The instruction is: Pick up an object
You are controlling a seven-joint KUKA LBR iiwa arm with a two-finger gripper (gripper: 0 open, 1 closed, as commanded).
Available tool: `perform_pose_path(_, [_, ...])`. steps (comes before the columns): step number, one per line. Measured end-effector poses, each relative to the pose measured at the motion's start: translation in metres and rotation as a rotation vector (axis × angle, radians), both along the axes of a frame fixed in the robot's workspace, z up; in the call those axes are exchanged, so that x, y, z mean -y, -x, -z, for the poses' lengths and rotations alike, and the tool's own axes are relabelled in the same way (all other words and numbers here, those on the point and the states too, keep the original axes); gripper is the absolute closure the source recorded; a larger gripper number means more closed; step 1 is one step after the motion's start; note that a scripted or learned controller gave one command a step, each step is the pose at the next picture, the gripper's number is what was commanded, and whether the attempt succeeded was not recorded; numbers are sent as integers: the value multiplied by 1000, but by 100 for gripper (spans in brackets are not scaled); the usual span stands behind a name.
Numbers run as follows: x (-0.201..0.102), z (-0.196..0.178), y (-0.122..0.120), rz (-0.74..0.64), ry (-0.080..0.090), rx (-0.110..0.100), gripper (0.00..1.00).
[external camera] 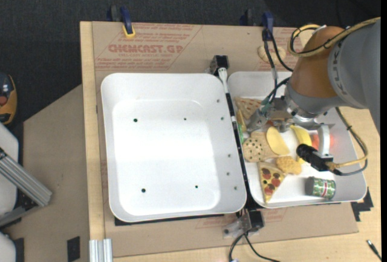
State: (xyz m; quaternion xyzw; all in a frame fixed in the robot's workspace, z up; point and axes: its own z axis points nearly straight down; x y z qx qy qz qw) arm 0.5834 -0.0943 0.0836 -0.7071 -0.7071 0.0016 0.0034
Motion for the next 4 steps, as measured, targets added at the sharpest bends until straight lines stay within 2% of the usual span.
perform_pose_path(1, [-55, -268, -14, -6, 3, 27, 0])
perform_pose_path(2, [-50, -180, -72, -2, 3, 9, 0])
perform_pose_path(3, [-9, -154, -83, 3, 4, 5, 0])
perform_pose_path(4, [30, -129, -83, 3, 3, 4, 0])
